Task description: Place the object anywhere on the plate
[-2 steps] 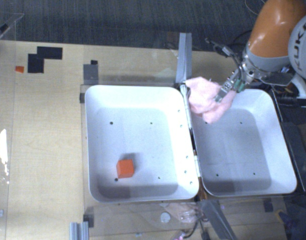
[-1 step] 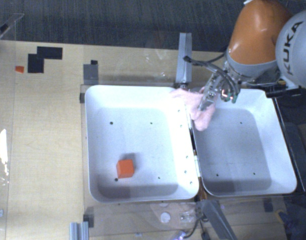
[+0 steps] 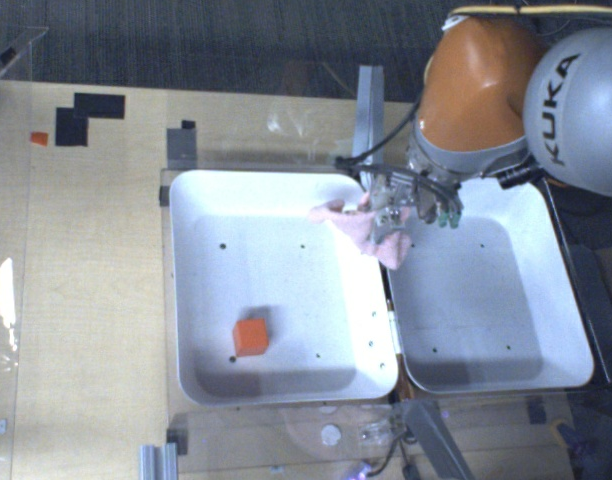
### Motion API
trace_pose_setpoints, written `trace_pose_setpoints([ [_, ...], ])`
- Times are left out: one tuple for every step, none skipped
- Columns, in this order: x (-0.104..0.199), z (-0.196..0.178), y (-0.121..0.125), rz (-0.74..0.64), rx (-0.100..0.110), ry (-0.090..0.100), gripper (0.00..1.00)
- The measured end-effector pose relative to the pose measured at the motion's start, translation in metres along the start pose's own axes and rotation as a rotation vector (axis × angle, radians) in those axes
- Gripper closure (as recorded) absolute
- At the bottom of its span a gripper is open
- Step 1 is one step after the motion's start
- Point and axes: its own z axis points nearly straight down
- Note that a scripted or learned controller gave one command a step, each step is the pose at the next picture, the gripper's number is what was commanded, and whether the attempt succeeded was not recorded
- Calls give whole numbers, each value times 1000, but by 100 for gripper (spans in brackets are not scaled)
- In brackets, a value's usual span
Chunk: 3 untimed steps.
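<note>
Both bins are plain white, the left bin (image 3: 286,193) and the right bin (image 3: 506,368) alike, each speckled with a few small dark dots. At seven o'clock in the left bin sits an orange-red block (image 3: 251,337). At one o'clock of that bin hangs a pale pink cloth (image 3: 371,233). The arm (image 3: 526,78) is grey with an orange band, lettered black. The bench (image 3: 76,298) is light tan wood with black patches (image 3: 86,116) at ten o'clock.
</note>
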Motion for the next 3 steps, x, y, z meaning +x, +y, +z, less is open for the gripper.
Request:
trace_pose_setpoints([
  [11,-4,42,-4,-1,1,100],
  [33,3,94,-7,-1,4,100],
  [54,-13,140,-4,-3,1,100],
])
